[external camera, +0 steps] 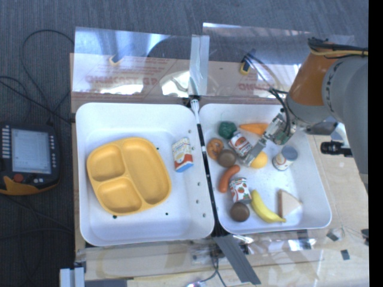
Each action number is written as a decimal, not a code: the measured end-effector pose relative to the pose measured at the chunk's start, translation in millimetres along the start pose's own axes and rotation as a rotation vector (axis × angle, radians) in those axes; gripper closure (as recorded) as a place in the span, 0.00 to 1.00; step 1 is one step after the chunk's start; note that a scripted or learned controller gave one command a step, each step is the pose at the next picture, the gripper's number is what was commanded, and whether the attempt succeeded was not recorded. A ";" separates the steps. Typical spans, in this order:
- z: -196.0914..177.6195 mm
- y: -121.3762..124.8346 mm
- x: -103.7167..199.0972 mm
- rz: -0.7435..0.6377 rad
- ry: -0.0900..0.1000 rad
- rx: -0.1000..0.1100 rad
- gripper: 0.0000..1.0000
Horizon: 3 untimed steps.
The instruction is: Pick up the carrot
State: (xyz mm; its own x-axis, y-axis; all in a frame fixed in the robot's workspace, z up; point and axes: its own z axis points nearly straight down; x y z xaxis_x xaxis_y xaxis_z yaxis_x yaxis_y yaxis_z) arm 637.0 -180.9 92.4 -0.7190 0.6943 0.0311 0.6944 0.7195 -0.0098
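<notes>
The carrot point(254, 128) is a small orange piece lying in the right bin point(317, 202) near its far wall, between a green vegetable point(227, 129) and the arm. My gripper point(260, 149) reaches in from the right and hangs low just in front of the carrot, over the gap between a red-labelled can point(239, 143) and a yellow lemon point(258, 161). Nothing shows as held in it. The carrot lies apart from the gripper, just behind it.
The right bin also holds an orange fruit point(215, 146), a brown kiwi point(227, 158), a red sausage point(228, 178), a second can point(239, 190), a banana point(265, 208), a bread wedge point(289, 204) and a small tin point(283, 158). The left bin holds a yellow divided plate point(127, 175) and a small carton point(182, 154).
</notes>
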 end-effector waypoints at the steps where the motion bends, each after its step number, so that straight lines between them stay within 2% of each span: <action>1: -14.0 0.4 -7.4 0.001 -0.041 -0.008 1.00; 2: -92.7 69.5 81.4 0.152 -0.035 -0.017 1.00; 3: -3.0 4.3 62.8 -0.323 -0.035 -0.004 1.00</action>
State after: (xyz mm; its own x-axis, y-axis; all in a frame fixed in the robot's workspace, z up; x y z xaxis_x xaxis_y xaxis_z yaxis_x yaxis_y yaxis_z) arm 594.9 -134.2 97.3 -0.9026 0.4304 -0.0029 0.4304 0.9026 -0.0011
